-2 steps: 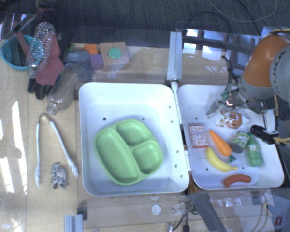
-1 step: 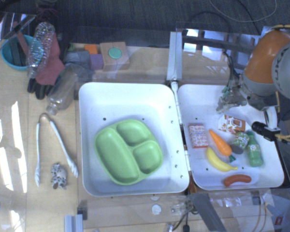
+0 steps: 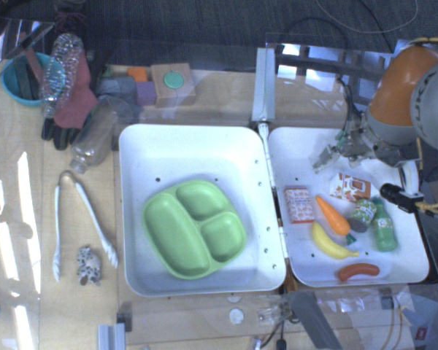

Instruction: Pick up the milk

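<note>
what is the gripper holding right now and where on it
Nothing. The gripper hangs over the bare upper part of the right bin, with nothing between its fingers. The milk carton lies apart from it, lower in that bin, untouched.
</note>
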`<state>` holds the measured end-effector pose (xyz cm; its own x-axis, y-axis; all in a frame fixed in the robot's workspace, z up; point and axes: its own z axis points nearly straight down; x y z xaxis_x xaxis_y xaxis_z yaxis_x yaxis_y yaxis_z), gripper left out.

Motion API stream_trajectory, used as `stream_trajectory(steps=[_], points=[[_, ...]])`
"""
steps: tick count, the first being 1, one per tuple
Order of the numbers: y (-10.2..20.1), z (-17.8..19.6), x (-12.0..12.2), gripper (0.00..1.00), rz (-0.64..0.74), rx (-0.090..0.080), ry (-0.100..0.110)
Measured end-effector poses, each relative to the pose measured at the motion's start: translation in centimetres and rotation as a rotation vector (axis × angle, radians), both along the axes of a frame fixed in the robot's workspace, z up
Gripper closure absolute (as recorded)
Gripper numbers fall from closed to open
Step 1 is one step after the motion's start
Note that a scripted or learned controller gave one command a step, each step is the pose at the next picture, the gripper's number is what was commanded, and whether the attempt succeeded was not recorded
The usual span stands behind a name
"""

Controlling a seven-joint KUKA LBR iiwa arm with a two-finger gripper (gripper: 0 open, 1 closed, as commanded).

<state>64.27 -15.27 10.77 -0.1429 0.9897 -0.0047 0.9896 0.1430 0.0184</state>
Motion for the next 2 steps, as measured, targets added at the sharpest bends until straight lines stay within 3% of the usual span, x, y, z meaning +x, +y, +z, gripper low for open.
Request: stream_trajectory(steps=[1, 2], points=[[-1.1, -1.9, -7.4, 0.00, -0.051, 0.000, 0.008], [-0.9, -0.6, -7.0, 1.00, -0.048, 0.002, -0.002]])
